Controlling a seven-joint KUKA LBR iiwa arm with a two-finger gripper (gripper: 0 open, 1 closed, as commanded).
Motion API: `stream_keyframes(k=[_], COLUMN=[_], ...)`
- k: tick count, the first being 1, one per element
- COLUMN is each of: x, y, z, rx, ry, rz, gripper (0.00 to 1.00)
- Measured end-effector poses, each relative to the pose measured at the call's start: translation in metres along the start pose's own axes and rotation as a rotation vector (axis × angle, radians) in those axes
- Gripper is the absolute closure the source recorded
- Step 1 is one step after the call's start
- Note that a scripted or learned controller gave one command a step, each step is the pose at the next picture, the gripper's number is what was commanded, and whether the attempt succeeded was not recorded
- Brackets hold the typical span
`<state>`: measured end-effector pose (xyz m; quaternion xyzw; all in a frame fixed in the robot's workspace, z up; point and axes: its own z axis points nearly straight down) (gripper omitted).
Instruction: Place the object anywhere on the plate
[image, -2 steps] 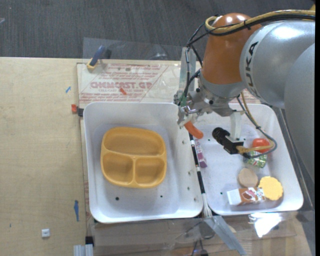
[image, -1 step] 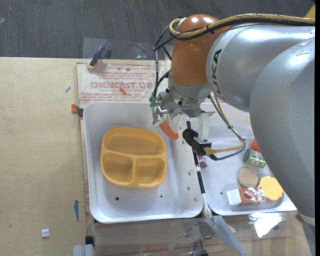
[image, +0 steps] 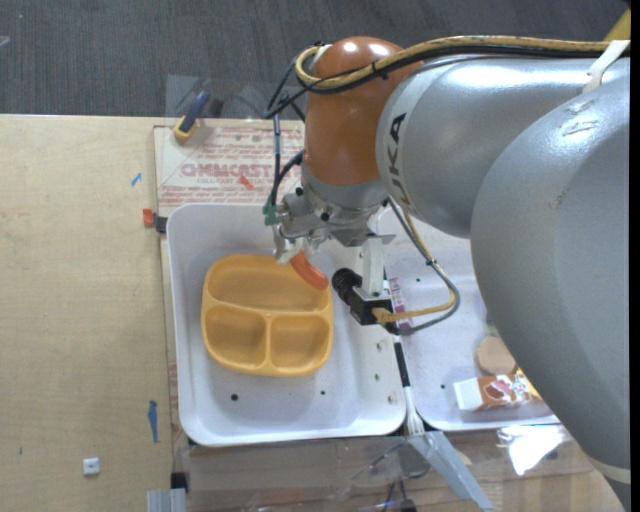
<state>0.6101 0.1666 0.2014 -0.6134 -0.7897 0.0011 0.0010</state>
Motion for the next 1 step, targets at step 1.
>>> stream_keyframes(k=[1], x=[0.0], y=[0.0], z=[0.0], rx=[0.0], ry=[0.0], rz=[0.0], gripper=[0.0])
